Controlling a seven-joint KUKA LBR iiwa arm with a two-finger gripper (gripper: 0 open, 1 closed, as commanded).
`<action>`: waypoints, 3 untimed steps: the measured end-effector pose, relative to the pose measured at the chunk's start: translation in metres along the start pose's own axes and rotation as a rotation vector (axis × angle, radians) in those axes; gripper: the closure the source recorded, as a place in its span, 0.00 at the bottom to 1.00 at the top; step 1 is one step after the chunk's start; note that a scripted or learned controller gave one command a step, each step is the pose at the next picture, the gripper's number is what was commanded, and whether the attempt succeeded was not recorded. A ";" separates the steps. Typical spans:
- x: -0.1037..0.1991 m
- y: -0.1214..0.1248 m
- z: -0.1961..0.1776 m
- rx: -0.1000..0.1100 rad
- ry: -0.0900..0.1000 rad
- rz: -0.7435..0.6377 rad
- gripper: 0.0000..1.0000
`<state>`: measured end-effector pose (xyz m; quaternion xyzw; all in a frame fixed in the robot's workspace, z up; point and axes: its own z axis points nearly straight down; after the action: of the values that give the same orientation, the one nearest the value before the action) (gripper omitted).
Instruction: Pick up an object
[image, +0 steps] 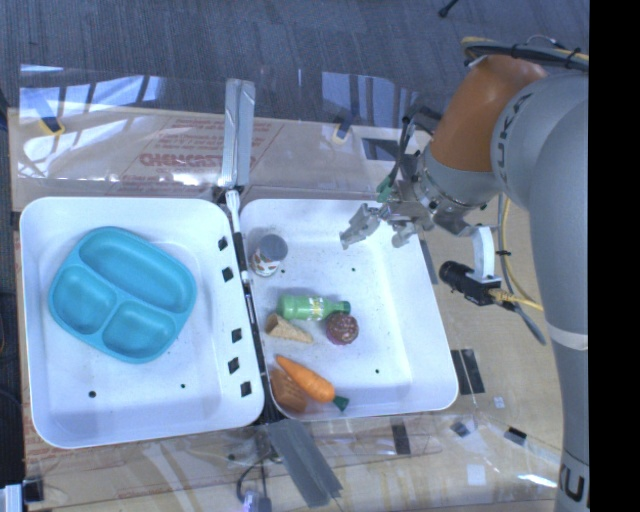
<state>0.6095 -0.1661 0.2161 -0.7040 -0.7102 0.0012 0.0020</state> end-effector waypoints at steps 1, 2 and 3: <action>0.022 -0.048 0.111 -0.003 0.000 0.059 0.00; 0.046 -0.112 0.126 0.000 0.001 -0.052 0.00; 0.053 -0.132 0.126 -0.002 0.000 -0.475 0.00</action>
<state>0.4769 -0.1139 0.0911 -0.5171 -0.8559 -0.0001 0.0015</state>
